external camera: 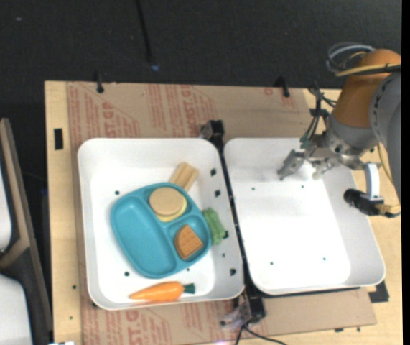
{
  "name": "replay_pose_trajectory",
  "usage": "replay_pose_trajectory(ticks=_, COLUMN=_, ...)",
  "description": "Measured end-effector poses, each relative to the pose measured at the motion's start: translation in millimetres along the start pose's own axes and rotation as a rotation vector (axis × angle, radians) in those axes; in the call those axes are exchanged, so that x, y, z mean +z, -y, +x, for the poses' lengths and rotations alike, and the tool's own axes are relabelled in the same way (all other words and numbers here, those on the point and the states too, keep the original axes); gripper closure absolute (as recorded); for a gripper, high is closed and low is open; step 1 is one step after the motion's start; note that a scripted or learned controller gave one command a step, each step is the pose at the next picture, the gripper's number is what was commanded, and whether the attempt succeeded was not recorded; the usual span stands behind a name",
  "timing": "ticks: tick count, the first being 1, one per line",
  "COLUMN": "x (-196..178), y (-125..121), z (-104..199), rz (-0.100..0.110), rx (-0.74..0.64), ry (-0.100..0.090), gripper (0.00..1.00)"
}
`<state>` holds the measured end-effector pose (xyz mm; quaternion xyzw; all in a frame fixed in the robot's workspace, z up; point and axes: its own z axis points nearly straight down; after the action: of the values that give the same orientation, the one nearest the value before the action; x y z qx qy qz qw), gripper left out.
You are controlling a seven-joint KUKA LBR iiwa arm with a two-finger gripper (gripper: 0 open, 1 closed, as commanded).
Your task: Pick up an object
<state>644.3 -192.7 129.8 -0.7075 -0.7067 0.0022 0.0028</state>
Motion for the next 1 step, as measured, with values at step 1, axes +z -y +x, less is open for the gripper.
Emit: replay_pose_trajectory(ticks=1, x=30.5, y=4.8, z=1.1, rz=-0.005, rx=-0.001, ry=0.001, gripper=0.00)
